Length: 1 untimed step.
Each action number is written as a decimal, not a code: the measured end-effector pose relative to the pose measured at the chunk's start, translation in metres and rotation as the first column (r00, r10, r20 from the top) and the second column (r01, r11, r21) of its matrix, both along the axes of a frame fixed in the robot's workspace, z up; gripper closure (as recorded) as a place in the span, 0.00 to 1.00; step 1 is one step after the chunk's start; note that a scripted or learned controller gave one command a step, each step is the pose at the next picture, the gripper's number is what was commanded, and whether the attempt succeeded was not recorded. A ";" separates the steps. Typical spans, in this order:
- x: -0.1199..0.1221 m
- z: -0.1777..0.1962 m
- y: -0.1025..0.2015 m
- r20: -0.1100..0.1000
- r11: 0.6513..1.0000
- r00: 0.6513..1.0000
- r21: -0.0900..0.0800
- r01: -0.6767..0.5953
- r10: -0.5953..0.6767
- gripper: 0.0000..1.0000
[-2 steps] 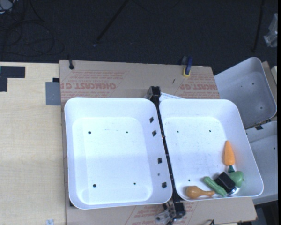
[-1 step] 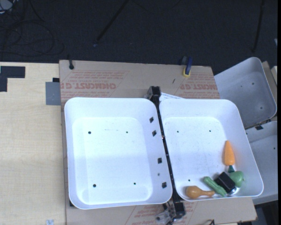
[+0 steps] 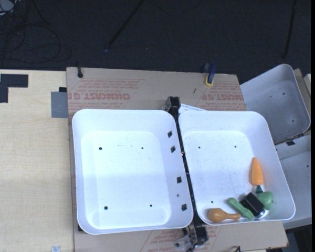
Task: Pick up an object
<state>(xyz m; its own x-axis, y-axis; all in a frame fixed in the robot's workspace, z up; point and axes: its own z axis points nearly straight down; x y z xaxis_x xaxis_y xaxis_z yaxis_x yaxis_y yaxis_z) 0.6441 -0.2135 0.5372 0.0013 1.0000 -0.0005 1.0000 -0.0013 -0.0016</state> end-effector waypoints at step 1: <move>0.000 0.000 0.002 -0.002 1.000 1.000 0.001 -0.008 0.008 1.00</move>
<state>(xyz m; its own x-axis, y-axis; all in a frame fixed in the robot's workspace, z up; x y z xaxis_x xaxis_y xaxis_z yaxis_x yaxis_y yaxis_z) 0.6445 -0.2118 0.5371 -0.0063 1.0000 0.0007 1.0000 0.0063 -0.0033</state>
